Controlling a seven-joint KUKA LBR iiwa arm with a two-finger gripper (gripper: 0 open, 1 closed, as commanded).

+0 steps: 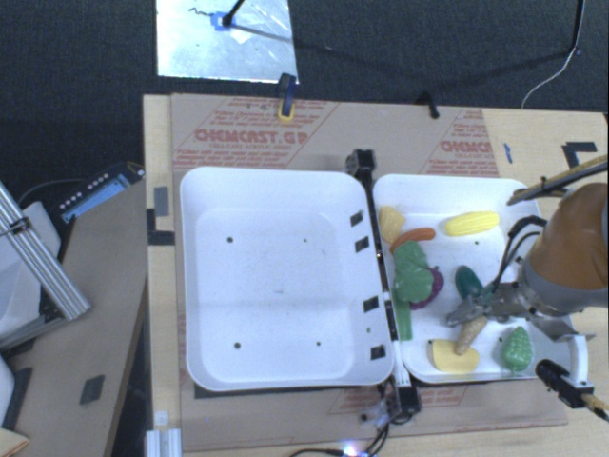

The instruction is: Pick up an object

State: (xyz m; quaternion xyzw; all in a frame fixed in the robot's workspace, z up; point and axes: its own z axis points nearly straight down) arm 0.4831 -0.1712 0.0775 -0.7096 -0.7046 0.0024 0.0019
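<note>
A cardboard-covered bench (pixel 381 131) (printed in red lettering) stands on dark carpet and bears two white bins; the left bin (pixel 276 274) lies at nine o'clock of the right bin (pixel 495 193). The gripper (pixel 468 318) hangs low in the right bin; whether it is wide or narrow I cannot tell. A tan, elongated toy (pixel 468 335) lies just beneath it, with a yellow corn cob (pixel 472 223) at twelve o'clock.

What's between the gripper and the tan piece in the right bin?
Nothing visible. The gripper sits low in the right bin, right above the tan piece; the yellow wedge and dark green item lie beside it.
</note>
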